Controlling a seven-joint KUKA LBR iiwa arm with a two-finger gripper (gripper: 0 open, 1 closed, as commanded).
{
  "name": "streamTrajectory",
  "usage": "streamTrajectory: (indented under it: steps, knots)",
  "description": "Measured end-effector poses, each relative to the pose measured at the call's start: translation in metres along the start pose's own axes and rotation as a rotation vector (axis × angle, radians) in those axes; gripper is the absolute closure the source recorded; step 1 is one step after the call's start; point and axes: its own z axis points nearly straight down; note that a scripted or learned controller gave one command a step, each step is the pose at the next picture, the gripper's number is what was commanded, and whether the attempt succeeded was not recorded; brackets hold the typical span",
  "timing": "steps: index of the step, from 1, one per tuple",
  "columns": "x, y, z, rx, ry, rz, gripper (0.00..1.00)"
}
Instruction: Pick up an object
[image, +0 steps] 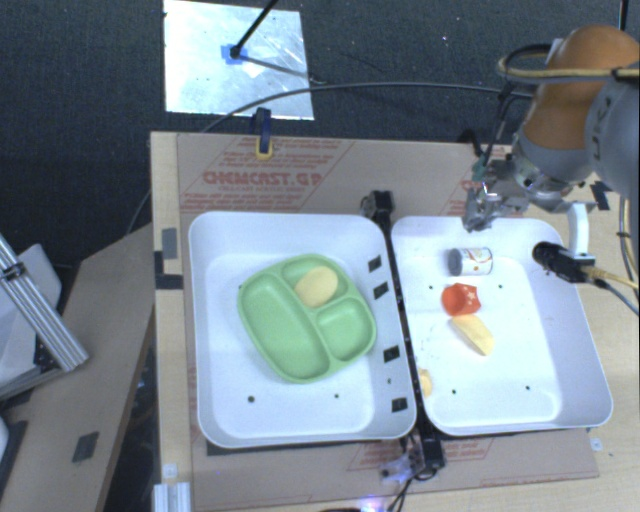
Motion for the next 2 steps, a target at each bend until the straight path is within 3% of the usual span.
streamTrajectory:
  steps: [1, 2]
  knots:
    - [0.037, -0.029, -0.002, 0.001, -0.001, 0.0, 1.0]
    - [0.08, -0.043, -0.011, 0.002, 0.0, 0.001, 1.0]
